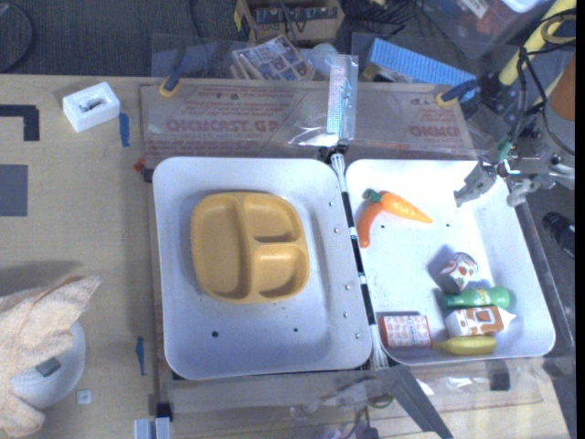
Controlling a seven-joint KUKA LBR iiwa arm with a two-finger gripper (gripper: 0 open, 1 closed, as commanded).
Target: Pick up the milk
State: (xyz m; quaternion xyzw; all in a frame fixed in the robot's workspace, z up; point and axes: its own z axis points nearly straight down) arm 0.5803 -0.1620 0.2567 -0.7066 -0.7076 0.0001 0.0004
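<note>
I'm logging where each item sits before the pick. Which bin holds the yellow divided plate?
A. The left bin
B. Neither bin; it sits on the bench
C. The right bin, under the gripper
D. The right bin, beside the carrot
A: the yellow divided plate lies alone in the left bin, while the carrot and the gripper are over the right bin.

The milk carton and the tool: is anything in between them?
In the camera view, bare white bin floor and a small round can lie between the tool and the milk carton.
</note>
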